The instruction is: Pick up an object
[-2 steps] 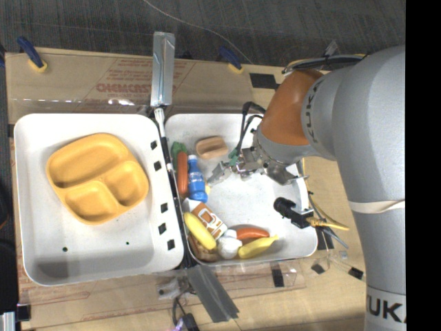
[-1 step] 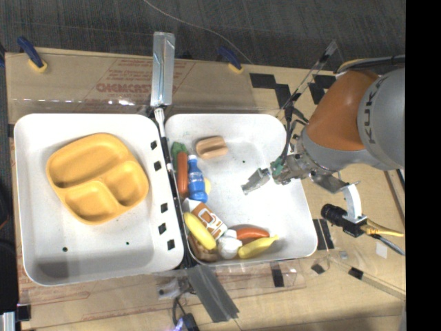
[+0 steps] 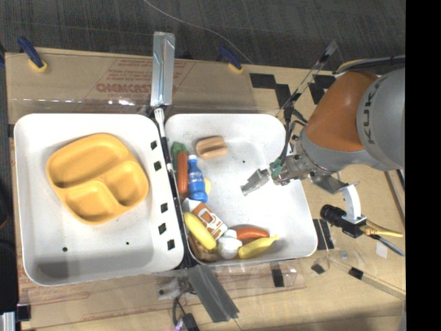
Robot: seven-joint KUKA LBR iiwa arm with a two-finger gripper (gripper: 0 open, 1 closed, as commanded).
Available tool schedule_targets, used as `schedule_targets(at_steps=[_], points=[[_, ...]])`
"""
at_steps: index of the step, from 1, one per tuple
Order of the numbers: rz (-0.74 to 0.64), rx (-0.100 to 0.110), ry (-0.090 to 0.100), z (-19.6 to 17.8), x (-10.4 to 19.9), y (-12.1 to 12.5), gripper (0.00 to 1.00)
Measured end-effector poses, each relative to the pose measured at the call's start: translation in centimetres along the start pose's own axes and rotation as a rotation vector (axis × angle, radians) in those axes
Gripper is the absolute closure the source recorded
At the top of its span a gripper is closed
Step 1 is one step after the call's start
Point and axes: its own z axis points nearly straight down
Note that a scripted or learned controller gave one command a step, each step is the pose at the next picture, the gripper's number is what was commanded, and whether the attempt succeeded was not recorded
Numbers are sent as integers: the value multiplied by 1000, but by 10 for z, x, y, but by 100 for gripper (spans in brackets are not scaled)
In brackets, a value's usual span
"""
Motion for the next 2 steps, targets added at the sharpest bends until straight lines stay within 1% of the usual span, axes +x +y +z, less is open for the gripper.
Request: schedule_targets(at_steps=[1,2], points=[[-57,2,2,84,46,36,0],[21,-3,0,53,61,107,0]])
